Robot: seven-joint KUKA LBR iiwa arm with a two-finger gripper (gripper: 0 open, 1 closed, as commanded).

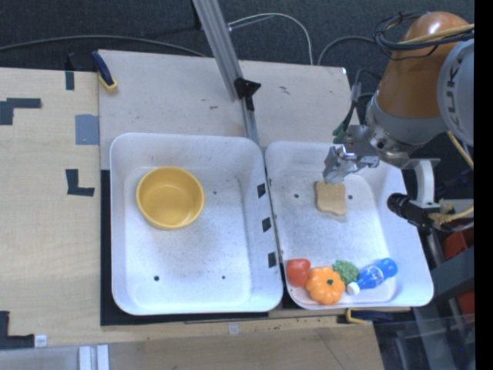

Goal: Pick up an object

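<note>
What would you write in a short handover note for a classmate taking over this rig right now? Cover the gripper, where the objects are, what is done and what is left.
Gripper: low in the right bin, just above the bread slice; whether the jaws are open or shut cannot be told.
Objects: bread slice lies at the right bin's middle. Tomato, pumpkin, green vegetable and blue bottle crowd its near edge. Yellow bowl sits in the left bin.
Done: arm positioned by the bread.
Left: grasp and lift; nothing is visibly held yet.
</note>
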